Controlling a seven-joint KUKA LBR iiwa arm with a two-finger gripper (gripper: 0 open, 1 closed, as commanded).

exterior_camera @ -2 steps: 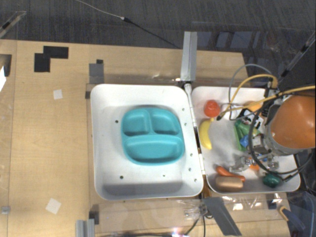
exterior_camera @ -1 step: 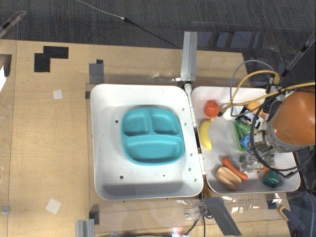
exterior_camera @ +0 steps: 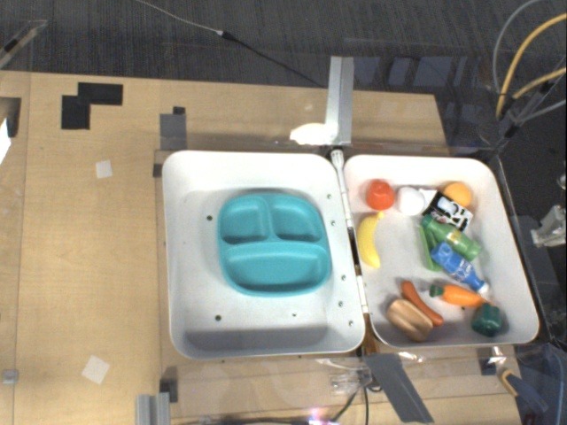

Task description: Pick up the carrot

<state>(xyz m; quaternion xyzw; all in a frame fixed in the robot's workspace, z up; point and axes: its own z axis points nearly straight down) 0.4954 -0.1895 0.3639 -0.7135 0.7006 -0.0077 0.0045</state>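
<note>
The carrot (exterior_camera: 461, 296) lay on its side in the right bin (exterior_camera: 512, 237), near the front. It was orange, with a small green bit at its left end. It sat just under a blue pack (exterior_camera: 461, 265), with a hot dog (exterior_camera: 413, 312) on its left and a dark green thing (exterior_camera: 488, 320) close by on its right.

The blue pack had pale marks on it, and a black box (exterior_camera: 448, 210) had white marks, but they were too small to read. A green pack (exterior_camera: 446, 235) lay between the black box and the blue pack.

At the back of the same bin sat a red thing (exterior_camera: 380, 195), a white ball (exterior_camera: 410, 200) and an orange (exterior_camera: 458, 191) in a row. A banana (exterior_camera: 368, 240) lay by the left wall.

The left bin (exterior_camera: 188, 237) held a blue tray (exterior_camera: 273, 242) with three parts. Both bins sat side by side on the wooden surface (exterior_camera: 89, 282). Black patches (exterior_camera: 89, 103) showed on the surface at the far left. Yellow cables (exterior_camera: 523, 25) curled at the top right
</note>
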